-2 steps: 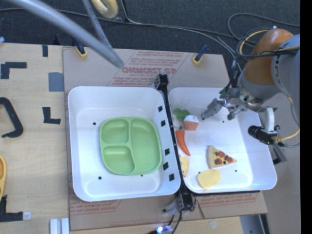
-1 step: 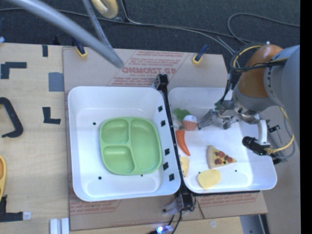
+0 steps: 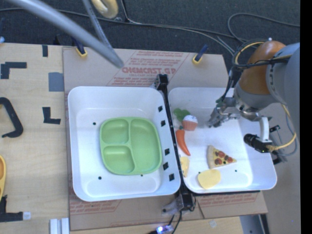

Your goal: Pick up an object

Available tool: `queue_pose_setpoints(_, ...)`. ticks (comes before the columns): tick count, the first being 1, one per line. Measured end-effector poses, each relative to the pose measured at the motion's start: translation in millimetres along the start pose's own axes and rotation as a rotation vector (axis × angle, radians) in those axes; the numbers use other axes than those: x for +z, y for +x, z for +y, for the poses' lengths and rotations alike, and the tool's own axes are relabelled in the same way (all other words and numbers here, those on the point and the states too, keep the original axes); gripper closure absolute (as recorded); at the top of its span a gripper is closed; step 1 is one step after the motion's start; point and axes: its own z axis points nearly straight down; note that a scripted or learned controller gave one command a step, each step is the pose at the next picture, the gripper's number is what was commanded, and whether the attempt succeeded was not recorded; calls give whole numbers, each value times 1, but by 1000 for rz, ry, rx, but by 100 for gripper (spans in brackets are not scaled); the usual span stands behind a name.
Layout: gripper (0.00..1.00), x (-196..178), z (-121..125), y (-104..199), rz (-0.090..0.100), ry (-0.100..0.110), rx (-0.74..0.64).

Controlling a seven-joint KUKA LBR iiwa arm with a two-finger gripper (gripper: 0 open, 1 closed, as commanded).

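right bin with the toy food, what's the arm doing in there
The grey arm reaches in from the right, and its gripper sits low over the right bin, near its back. Nothing shows between its fingers. The toy food lies loose in that bin: a carrot, a pizza slice, a yellow piece near the front, and a red and white item by the divider. The left bin holds a green divided tray.

Robotics lab: clamped cardboard, loose cables.
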Motion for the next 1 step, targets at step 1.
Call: queue_pose_setpoints(1, 100, -60, -5, -5, -1, -7, 2)
